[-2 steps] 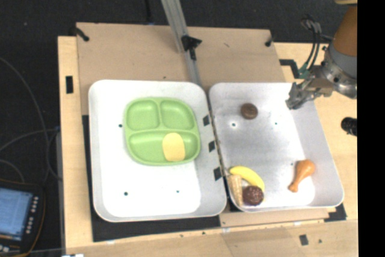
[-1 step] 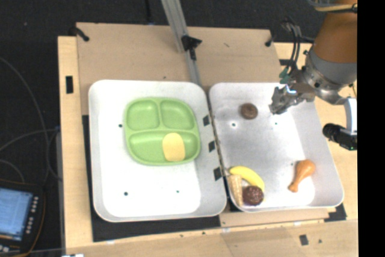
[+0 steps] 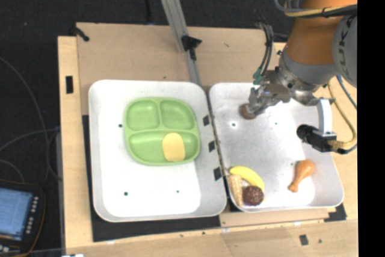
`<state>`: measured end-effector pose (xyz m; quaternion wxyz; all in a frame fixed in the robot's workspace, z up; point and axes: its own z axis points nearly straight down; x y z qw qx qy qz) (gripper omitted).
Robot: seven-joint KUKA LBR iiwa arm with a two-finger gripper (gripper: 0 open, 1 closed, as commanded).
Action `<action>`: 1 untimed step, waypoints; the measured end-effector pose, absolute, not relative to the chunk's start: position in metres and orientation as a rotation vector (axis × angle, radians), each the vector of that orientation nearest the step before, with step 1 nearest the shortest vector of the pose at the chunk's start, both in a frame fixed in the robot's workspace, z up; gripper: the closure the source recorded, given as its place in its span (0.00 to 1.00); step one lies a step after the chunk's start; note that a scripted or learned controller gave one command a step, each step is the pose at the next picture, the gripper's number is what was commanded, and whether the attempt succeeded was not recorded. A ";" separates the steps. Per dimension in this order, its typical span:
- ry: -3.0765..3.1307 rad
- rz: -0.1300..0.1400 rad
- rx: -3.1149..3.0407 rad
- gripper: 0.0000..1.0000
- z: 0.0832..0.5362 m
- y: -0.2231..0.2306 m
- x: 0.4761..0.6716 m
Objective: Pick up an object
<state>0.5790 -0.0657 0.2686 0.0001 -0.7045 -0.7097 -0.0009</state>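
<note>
Even overhead light, soft shadows, bright white bins (image 3: 108, 189) against dark surroundings, slightly soft focus.

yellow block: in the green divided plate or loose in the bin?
In the plate. The rounded yellow block lies in the large lower compartment of the green divided plate, which sits in the left white bin.

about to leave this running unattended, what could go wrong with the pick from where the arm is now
1. The tool sits low over a small brown object near the right bin's top-left corner; a grab there may slip or miss.
2. The banana and dark round item are jammed in the bottom-left corner, so the walls could block a later pick.
3. The drumstick looks rounded and may roll.
</note>
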 end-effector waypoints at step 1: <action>-2.230 -0.003 -2.212 1.00 0.273 -0.012 0.574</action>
